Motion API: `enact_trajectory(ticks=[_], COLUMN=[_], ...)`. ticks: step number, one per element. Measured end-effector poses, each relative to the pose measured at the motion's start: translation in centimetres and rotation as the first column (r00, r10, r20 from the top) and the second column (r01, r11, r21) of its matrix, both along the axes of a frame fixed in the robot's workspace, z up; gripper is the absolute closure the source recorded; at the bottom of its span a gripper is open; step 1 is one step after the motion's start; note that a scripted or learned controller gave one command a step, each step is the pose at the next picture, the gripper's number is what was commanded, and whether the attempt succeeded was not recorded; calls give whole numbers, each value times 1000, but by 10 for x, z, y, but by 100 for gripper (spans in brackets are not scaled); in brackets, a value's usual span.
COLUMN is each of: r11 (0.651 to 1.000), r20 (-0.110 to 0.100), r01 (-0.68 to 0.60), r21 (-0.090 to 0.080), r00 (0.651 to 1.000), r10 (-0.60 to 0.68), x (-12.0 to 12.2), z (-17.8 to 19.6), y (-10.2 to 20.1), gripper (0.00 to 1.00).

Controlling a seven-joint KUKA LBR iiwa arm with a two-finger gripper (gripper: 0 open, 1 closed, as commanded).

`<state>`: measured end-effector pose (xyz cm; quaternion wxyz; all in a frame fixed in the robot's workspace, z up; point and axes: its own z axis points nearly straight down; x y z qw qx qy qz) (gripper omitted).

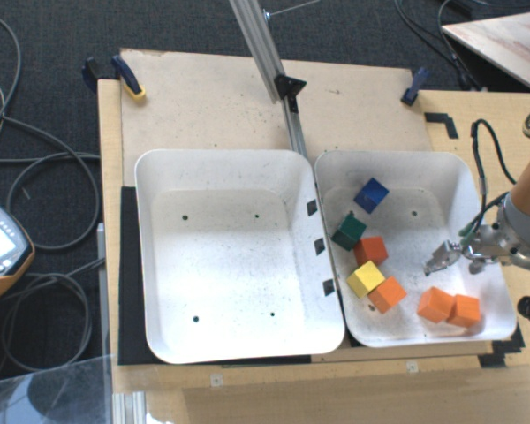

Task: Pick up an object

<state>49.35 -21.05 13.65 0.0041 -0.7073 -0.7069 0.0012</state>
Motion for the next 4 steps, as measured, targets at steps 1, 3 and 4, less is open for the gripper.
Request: enact_trajectory(ticks=[1,3,4], r11=[1000,1000,1000], r20=[2,13,16], r01=[0,-1,-2], r21=[-1,-7,-8], r00=[1000,1000,1000], r10=[0,1,2], x=[-1,2,-2], z=[-40,18,81], y=[1,-4,-5], gripper=[0,100,100])
